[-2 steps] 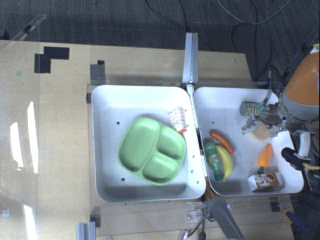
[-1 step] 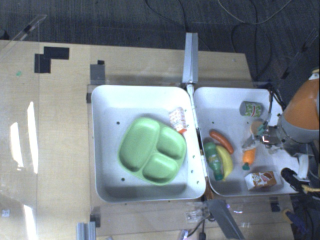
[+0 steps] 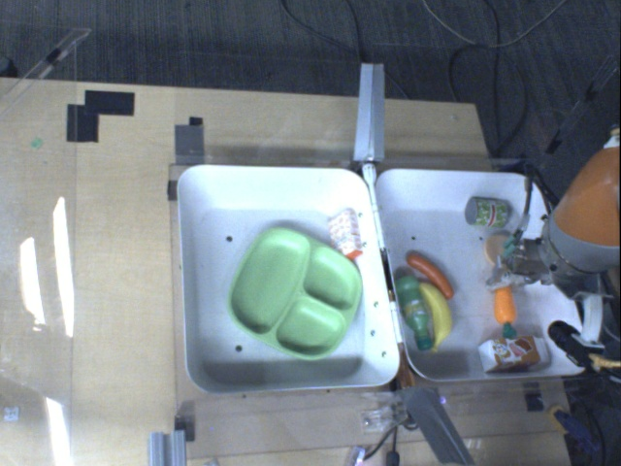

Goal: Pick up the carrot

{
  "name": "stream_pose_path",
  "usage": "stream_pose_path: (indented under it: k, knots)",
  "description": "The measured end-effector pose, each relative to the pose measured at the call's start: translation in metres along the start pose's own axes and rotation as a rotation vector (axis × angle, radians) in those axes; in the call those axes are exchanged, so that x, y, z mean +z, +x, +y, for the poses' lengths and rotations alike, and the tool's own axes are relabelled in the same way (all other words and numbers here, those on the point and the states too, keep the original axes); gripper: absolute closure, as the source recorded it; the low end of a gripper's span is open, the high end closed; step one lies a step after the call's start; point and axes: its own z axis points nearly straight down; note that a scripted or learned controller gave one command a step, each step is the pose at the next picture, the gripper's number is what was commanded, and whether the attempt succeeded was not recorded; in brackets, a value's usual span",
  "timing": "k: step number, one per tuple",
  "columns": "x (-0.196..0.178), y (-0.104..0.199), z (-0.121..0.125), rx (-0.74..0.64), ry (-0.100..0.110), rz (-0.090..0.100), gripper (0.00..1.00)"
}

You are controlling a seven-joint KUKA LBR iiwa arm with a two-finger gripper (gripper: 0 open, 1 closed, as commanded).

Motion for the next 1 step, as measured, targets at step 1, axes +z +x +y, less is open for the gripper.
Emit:
stream_pose_path:
  k: [1]
  knots:
    - [-0.0939,0.0443,0.0248,0.056,0.010,0.000,1.00]
